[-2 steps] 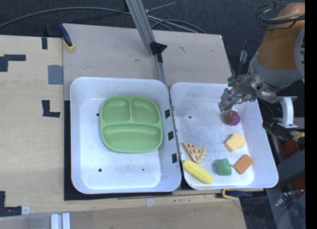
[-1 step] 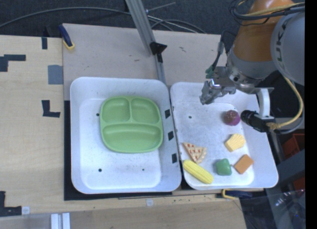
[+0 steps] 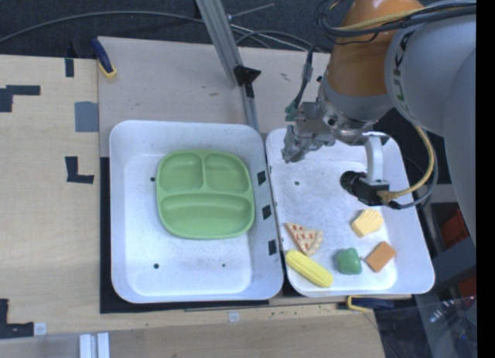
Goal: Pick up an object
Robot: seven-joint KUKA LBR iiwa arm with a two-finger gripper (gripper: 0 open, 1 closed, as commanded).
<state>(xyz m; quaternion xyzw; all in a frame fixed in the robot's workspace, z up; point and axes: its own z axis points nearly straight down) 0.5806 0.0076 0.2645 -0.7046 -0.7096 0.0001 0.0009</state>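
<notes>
Nothing picked yet: the candidates lie clustered at the near end of the right bin (image 3: 410,271) — a ridged yellow corn cob (image 3: 309,268), a waffle-patterned pizza slice (image 3: 304,236) just beside it, a glossy green pepper (image 3: 349,260), an orange block (image 3: 380,256) and a pale yellow wedge (image 3: 367,222), all looking like smooth moulded plastic. The gripper (image 3: 295,148) hangs over the bin's far left corner, well apart from them, and I cannot tell whether its fingers are apart or together, so this reads as the approach step. Next it must travel toward the cluster and descend on one piece, while the green divided tray (image 3: 206,194) sits in the left bin (image 3: 128,194).
</notes>
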